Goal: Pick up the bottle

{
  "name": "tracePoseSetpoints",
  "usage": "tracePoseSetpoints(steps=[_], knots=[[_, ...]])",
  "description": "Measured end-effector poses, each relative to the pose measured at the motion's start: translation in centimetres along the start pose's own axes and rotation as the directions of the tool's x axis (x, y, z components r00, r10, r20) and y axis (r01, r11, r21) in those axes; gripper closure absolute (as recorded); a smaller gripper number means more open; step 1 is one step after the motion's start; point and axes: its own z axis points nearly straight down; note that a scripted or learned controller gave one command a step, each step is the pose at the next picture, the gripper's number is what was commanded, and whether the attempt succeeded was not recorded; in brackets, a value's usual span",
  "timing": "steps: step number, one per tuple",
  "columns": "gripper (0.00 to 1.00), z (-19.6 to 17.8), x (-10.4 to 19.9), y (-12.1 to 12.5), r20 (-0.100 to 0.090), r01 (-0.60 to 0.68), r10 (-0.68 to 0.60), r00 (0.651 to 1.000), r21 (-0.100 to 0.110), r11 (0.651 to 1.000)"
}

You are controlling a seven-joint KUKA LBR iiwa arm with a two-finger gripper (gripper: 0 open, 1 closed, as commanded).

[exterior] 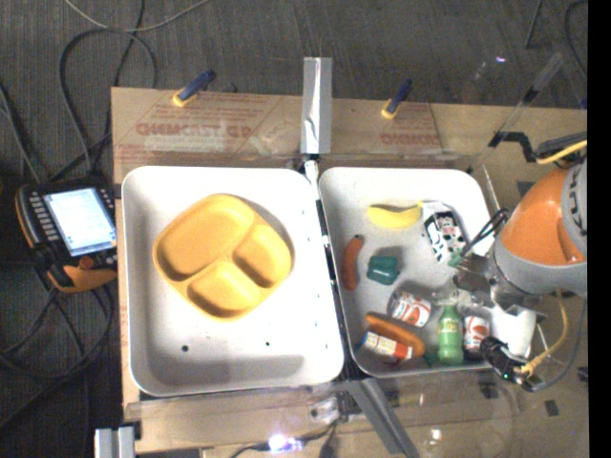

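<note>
Bottle (449, 333) upright, end effector (474, 277) above

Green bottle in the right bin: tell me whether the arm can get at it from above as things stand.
Probably yes. The green bottle shows uncovered from above, but a can and a second can crowd both sides, leaving the hand little room.

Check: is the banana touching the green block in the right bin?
Apart. The camera view shows the banana near the bin's far wall and the green block nearer the middle, with a strip of bare white bin floor between them.
</note>
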Motion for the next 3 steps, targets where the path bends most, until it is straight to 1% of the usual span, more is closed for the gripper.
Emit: tracePoseSetpoints(steps=[1, 2, 3], knots=[[1.0, -9.3, 0.4, 0.9, 0.008, -0.232, 0.232, 0.973, 0.012, 0.973], [1.0, -10.1, 0.5, 0.8, 0.011, -0.231, 0.23, 0.973, 0.016, 0.973], [1.0, -14.8, 4.3, -2.1, 0.006, -0.061, 0.061, 0.998, 0.012, 0.998]])
